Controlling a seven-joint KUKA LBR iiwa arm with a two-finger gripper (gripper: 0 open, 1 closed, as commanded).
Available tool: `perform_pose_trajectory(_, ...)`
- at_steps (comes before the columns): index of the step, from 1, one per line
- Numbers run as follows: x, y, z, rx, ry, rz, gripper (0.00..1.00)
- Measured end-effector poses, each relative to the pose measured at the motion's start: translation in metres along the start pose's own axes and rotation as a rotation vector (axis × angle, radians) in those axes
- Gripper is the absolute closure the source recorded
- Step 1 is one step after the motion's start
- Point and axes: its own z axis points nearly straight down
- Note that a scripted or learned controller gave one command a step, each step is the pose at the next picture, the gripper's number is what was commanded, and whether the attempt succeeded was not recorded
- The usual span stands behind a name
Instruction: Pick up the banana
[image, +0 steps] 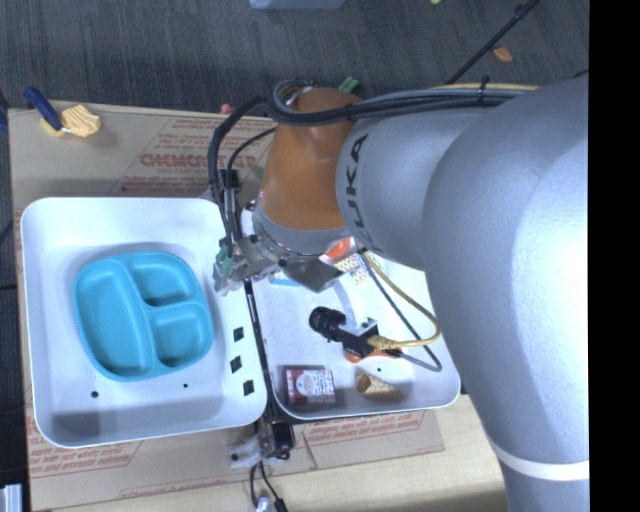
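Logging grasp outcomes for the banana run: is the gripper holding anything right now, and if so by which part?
Cannot tell. The arm hangs over the right bin and covers its own fingertips, so no grasp shows. No banana is visible.

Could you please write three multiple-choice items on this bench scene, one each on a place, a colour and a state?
1. Where does the divided tray lie?
A. in the left bin
B. in the right bin
C. on the cardboard

2. What colour is the band above the arm's wrist?
A. green
B. orange
C. white

3. How does the small red box lie?
A. between the gripper's fingers
B. on the divided tray
C. on the right bin's floor, near its front rim

Key: 1 A, the blue tray sits in the left bin. 2 B, the band shows orange. 3 C, the box rests in the right bin, apart from the arm.
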Motion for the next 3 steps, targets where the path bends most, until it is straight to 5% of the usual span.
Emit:
perform_pose_trajectory(1, -0.021, 0.042, 0.017, -0.003, -0.001, 0.131, 1.0)
perform_pose_trajectory(2, 0.047, 0.076, 0.011, -0.003, 0.0, 0.075, 1.0)
perform_pose_trajectory(3, 0.039, 0.116, -0.235, -0.006, -0.001, 0.308, 1.0)
